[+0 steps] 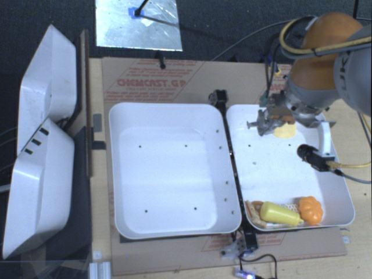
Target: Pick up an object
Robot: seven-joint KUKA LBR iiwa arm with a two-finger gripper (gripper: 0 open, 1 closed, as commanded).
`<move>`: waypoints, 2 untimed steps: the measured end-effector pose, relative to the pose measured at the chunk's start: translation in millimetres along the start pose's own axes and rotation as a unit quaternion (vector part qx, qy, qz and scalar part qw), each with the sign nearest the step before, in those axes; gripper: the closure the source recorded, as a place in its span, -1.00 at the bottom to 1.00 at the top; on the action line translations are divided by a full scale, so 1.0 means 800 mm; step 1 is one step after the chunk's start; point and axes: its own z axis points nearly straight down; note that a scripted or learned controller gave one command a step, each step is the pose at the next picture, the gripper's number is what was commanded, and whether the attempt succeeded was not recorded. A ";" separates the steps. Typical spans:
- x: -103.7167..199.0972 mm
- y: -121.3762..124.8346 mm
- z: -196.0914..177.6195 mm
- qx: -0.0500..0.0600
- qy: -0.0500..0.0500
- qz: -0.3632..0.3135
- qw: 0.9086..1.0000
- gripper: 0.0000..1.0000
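Observation:
My gripper hangs low over the far end of the right bin, under the grey and orange arm. A pale yellow object lies on the bin floor just right of the gripper, partly hidden by it; I cannot tell whether they touch. At the bin's near edge lie a yellow bottle-shaped object, an orange rounded object to its right, and a tan netted piece to its left.
The left bin sits beside the right one, with a black divider strip between them. A black cable plug from the arm hangs over the right bin. White covers lean at the far left.

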 end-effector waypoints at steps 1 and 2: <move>0.056 -0.021 -0.005 0.000 0.000 0.000 1.000 1.00; 0.116 -0.040 -0.010 0.000 0.000 0.000 1.000 1.00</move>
